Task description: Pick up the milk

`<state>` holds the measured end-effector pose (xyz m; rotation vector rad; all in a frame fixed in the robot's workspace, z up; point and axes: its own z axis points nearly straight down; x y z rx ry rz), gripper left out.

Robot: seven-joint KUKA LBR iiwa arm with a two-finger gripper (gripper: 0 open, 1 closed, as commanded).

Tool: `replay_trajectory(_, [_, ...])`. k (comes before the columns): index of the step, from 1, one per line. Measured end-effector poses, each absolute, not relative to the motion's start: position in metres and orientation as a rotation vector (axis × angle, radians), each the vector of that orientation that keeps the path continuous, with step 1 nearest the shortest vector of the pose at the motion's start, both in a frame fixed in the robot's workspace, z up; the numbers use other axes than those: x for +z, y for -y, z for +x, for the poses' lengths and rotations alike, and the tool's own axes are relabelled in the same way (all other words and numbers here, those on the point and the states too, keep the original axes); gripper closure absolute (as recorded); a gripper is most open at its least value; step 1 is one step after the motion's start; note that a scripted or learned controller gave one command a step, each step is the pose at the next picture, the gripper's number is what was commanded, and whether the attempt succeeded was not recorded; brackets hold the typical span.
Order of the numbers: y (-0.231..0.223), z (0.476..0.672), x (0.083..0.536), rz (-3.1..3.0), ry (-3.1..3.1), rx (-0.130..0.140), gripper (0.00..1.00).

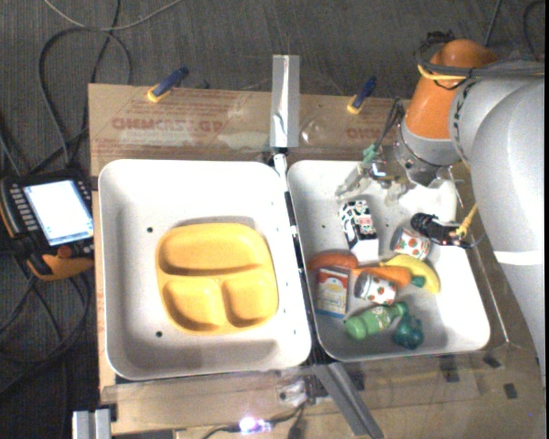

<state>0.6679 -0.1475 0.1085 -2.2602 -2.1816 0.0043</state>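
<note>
- Jaws (pixel 371 174) hang over the right bin's (pixel 480 332) far end; how far open they are cannot be told, and nothing shows between them.
- Milk (pixel 358 222), a cow-patterned carton, stands just below the jaws, near them.
- Banana (pixel 414 273), can (pixel 376 288) and green bottle (pixel 375 321) lie nearer the front.
- Yellow tray (pixel 218 277) sits in the left bin (pixel 119 245).

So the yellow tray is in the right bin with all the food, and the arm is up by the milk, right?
Not quite. The camera view shows the yellow tray alone in the left bin. The food sits in the right bin. The rest holds: the arm is up by the milk, at the back of the right bin.
</note>
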Motion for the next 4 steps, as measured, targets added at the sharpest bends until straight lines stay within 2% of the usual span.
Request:
replay_trajectory(1, [0.147,0.668,0.118,-2.260,2.184,0.010,1.00])
replay_trajectory(2, [0.148,0.668,0.118,-2.260,2.185,0.012,0.00])
replay_trajectory(3, [0.189,0.649,0.167,-2.264,2.179,0.003,0.00])
replay_trajectory(4, [0.177,0.658,0.205,-2.188,2.258,0.006,0.00])
